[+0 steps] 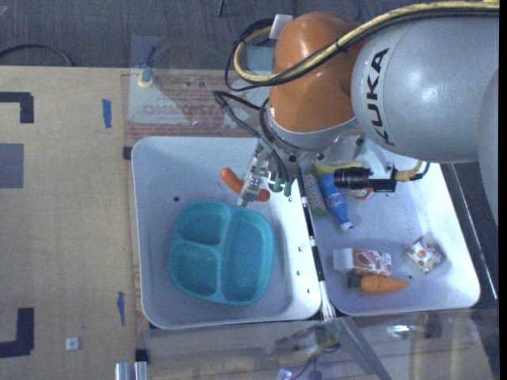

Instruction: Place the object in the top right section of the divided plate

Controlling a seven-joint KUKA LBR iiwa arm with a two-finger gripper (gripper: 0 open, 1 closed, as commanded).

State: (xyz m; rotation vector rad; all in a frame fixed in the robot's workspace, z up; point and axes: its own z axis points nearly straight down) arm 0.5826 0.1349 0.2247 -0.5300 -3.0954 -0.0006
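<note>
A teal divided plate (222,252) lies in the left bin (150,212), with one long section on its right side and two smaller ones on its left. An orange, carrot-like object (231,180) lies just beyond the plate's far edge, on the bin floor or barely above it. My gripper (255,190) reaches down right at this object and covers its middle, with orange showing on both sides of the tip. The gripper tip is at the plate's far rim, near its top right corner.
The right bin (455,236) holds a blue bottle (336,203), a small carton (367,260), an orange toy carrot (382,284) and a small printed packet (424,255). The arm's large body hangs over the back of both bins. The divider between the bins runs just right of the plate.
</note>
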